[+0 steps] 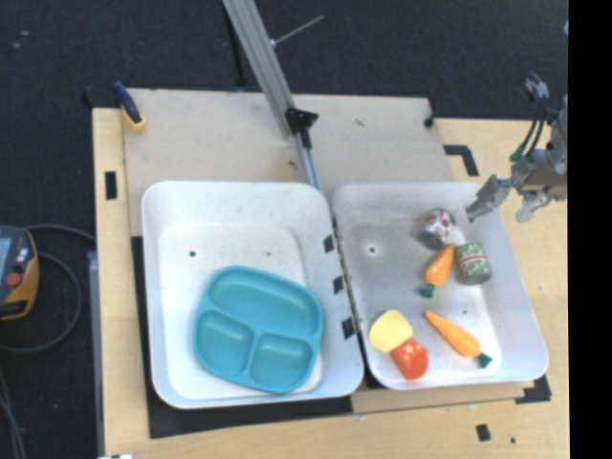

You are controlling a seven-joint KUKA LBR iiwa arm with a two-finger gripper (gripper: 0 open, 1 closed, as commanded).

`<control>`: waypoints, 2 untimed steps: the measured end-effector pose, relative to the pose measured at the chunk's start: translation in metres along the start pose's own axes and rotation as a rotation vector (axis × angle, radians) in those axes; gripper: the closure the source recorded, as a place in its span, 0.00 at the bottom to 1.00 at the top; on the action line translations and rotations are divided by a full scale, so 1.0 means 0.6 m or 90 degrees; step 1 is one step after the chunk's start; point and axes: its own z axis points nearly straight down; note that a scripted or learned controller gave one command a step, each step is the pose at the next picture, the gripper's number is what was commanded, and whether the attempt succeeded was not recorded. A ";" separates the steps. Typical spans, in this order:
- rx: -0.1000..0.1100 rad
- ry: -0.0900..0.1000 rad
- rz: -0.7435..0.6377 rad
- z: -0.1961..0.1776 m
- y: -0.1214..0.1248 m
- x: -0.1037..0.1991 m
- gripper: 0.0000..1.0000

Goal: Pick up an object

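Note:
The right bin (382, 218) holds several toy foods. A white and red piece (439, 224) lies near its far side, with a small orange carrot (439, 266) and a green-grey can (472, 263) just below it. Nearer the front lie a longer carrot (454, 334), a yellow piece (390, 331) and a red piece (410, 359) touching it. My gripper (504, 205) hangs at the bin's far right corner, open, with nothing between its fingers. Its left finger (482, 200) is a little up and to the right of the white and red piece.
The left bin (167, 218) bears a blue divided plate (258, 328). A slanted metal rail (263, 60) runs down to the gap between the bins. A blue and yellow clamp (129, 106) sits at the bench's far left corner.

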 end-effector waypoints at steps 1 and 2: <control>-0.007 -0.001 -0.002 -0.012 0.003 0.001 0.00; -0.004 -0.002 -0.001 0.089 -0.002 -0.011 0.00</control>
